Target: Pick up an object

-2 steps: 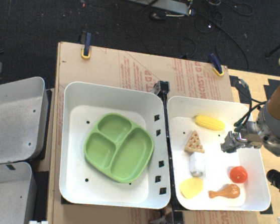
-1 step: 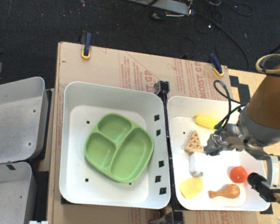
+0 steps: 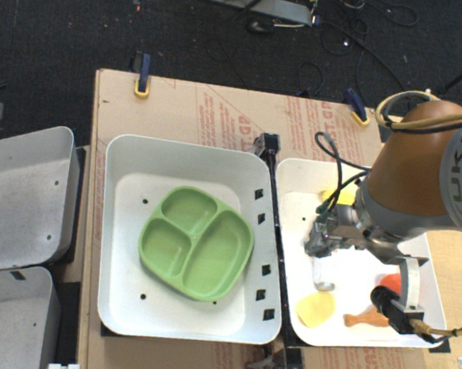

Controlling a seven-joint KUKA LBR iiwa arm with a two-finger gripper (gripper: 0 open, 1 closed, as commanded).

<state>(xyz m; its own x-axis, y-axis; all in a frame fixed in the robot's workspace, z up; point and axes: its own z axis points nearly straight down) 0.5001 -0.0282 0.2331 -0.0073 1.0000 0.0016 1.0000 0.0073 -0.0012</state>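
Hovering gripper (image 3: 322,257) low in right bin (image 3: 303,176), finger state unreadable, apparently lining up on yellow piece (image 3: 316,309) just below; green tray (image 3: 197,242) untouched in left bin (image 3: 124,166).

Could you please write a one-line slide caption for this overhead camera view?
KUKA arm's claw lowered into the right bin above a yellow piece; a green divided plate lies in the left bin.
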